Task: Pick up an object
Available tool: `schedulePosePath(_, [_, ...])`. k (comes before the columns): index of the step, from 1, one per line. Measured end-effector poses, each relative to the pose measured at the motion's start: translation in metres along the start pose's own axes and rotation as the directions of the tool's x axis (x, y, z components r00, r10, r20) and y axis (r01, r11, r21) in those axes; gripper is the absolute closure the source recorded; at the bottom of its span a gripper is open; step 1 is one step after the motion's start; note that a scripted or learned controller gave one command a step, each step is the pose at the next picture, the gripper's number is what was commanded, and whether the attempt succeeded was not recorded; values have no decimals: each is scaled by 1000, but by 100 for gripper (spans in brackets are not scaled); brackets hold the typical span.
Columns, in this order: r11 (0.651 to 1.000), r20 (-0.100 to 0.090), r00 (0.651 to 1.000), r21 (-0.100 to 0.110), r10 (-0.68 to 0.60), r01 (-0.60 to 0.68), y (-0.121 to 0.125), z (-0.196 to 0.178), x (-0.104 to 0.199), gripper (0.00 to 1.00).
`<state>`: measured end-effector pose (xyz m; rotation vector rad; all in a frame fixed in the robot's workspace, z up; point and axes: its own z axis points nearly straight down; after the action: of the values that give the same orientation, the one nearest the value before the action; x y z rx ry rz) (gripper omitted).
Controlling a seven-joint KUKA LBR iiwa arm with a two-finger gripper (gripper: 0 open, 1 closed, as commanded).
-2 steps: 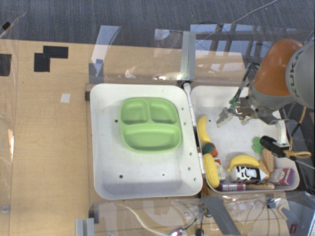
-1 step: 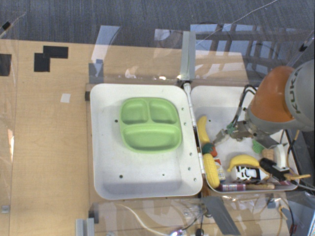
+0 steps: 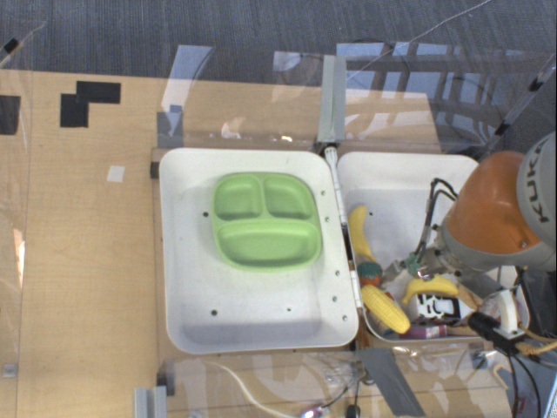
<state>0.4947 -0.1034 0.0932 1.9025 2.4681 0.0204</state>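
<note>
Right-hand shallow white bin (image 3: 392, 190) is holding the pickable clutter along its near-left side: a yellow plastic toy corn cob (image 3: 385, 309), a yellow curved toy banana (image 3: 359, 232), a second banana (image 3: 432, 287) by the wrist. They are looking light, rigid, smooth and likely slippery; the corn cob's mid-length is looking like the best pinch point. The grey arm with its orange band (image 3: 487, 212) is reaching down over the bin's right part, and its two-finger gripper (image 3: 424, 279) is sitting low among the toys; cannot tell whether it is released or clenched

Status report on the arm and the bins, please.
Gripper low in the right bin, fingers hidden. Banana, corn cob and small items crowded around it. Green divided plate alone in left bin.
</note>
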Motion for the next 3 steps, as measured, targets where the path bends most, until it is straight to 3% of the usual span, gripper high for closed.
schedulePosePath(1, [994, -8, 995, 21, 104, -104, 5, -11, -11, 0])
schedulePosePath(2, [993, 1, 993, 0, -121, 121, 1, 0, 2, 0])
schedulePosePath(3, [996, -6, 996, 9, 93, -92, 65, 3, -8, 0])
